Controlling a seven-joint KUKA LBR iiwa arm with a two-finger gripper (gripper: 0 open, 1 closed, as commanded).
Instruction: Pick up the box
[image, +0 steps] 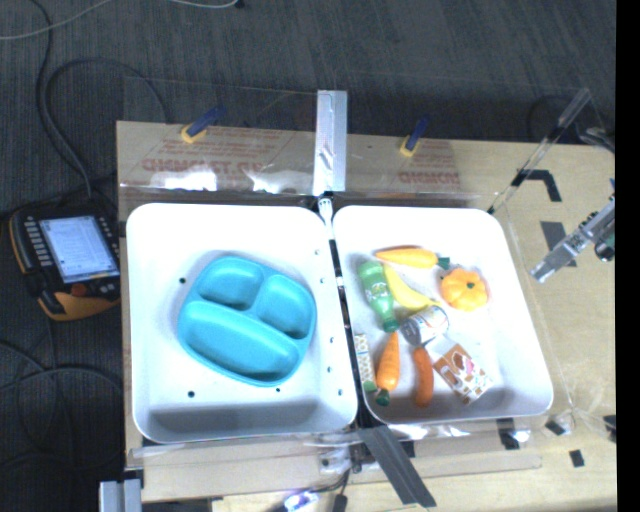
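White plastic walls frame two shallow bins: the left bin (150, 300) carries a turquoise three-compartment tray (247, 317), the right bin (520, 330) a heap of toy food. Near that bin's front right corner lies the small brown-and-white printed box (461, 372), tilted, just beside two orange carrots (389, 362). An orange pumpkin (464, 289) sits further back (next to a yellow banana (405, 290)). Whether the robot's gripper is parted or closed cannot be made out.

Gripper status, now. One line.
Gripper: at the right of the bench, outside the right bin, well away from the box; open or closed cannot be told.
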